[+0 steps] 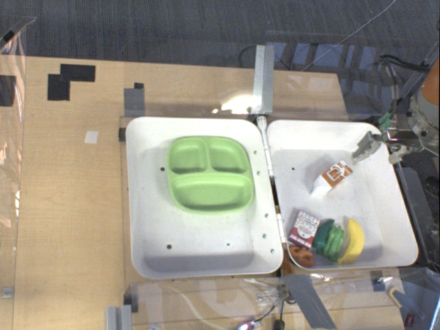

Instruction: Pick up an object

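The hand hangs over the far right part of the right bin, reaching in from the bin's right rim, and nothing sits between its fingers; whether they are spread or drawn together I cannot tell from this slanted view. The nearest candidate is the small white carton with a brown label, lying on its side just below and to the left of the hand, well clear of everything else on bare bin floor. That makes it, in my judgement, the sensible target: it has room around it on every side, so the fingers can come down without knocking a neighbour. To do the step well, the hand should centre over the middle of the carton, turn so the fingers straddle its short width rather than its length, and descend until the tips are below the carton's upper face before closing. Farther from the hand, toward the bin's near edge, a cluster lies packed together: a red and white packet, a green toy, a yellow banana and a small orange piece, touching or nearly so, which makes a clean grip there harder. The left bin, well beyond the carton, holds a green divided plate, too flat and wide for an easy pinch.
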